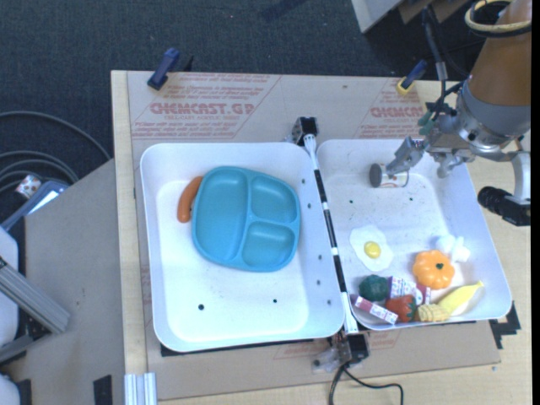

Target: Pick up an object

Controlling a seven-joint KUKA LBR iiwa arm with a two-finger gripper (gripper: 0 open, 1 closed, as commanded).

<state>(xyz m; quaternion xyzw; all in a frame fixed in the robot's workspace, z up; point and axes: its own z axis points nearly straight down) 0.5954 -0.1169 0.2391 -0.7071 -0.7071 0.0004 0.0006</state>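
My gripper [410,170] hangs over the far part of the right bin [472,218], open, with nothing between its fingers; one fingertip [376,175] is low near the bin floor. Toy food lies in the bin's near half, apart from the gripper: a fried egg [371,248], an orange pumpkin [434,268], a small white piece [459,247], a yellow corn cob [451,299], a green broccoli [374,287] and a red piece [403,307]. In the left bin [169,302] a blue divided plate [246,218] rests with an orange sausage [185,201] at its left edge.
A black divider rail [325,218] runs between the two bins. The bins sit on a cardboard sheet [211,104] held by blue clips [163,68]. Cables [34,154] lie off the bench at left.
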